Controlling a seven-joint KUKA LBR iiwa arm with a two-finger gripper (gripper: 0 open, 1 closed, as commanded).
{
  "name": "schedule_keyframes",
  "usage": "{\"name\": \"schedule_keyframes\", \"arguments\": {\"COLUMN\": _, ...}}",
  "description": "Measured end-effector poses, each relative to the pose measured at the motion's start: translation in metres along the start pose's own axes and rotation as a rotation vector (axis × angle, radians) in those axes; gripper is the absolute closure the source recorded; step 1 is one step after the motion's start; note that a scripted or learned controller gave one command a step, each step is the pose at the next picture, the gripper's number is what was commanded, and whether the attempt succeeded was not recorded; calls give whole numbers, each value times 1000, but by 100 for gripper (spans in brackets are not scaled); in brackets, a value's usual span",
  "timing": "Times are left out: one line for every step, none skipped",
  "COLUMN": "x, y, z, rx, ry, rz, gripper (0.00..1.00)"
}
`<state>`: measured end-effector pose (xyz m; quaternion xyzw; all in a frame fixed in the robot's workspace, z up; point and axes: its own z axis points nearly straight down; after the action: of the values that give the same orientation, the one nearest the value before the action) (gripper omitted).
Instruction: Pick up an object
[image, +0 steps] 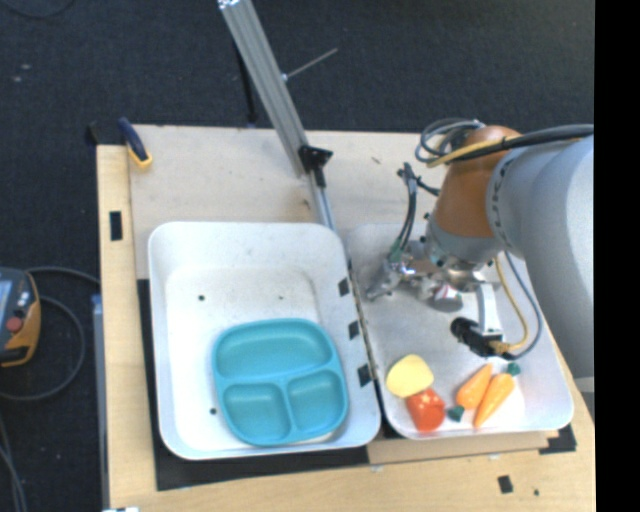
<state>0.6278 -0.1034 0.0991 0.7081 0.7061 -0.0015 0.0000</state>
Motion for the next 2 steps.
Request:
{"name": "schedule_keyframes", "arguments": {"x": -1, "y": 2, "z": -14, "rx": -7, "ry": 1, "rz": 3, "gripper": 100}}
{"name": "schedule_keyframes", "arguments": {"x": -1, "y": 12, "z": -62, "rx": -8, "ry": 1, "rz": -5, "gripper": 100}}
